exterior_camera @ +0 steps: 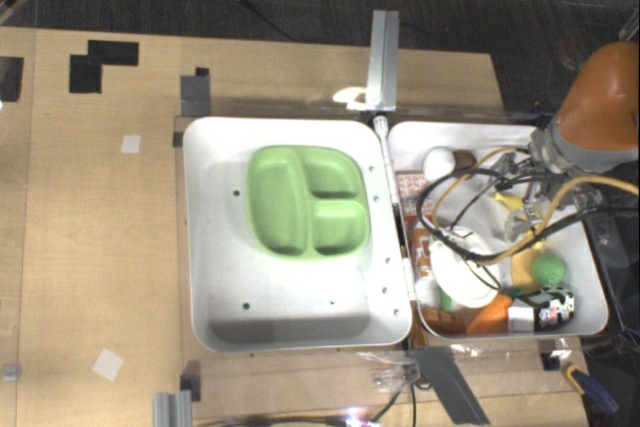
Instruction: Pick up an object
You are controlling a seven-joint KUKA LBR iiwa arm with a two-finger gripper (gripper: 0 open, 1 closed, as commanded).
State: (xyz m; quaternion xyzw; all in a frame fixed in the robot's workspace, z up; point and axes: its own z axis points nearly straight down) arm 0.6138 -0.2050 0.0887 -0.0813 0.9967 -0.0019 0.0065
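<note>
The arm's orange band (605, 105) hangs over the right bin (598, 315), and the gripper (524, 207) reaches down into its middle behind loops of black cable. Beneath and around it lie several objects. A white egg shape (438, 160) and a brown piece (464, 158) sit at the far end. A white dish (458, 275) lies near the centre, with a yellow piece (524, 265) and a green ball (548, 269) to its right. An orange carrot shape (488, 315) and a black-and-white spotted toy (548, 307) rest at the near end.
The left bin (215, 245) holds a green divided tray (305, 200). A metal post (384, 65) stands behind the seam between the bins. The wooden bench (90, 245) stretches to the left, with black marks (100, 63) at its back.
</note>
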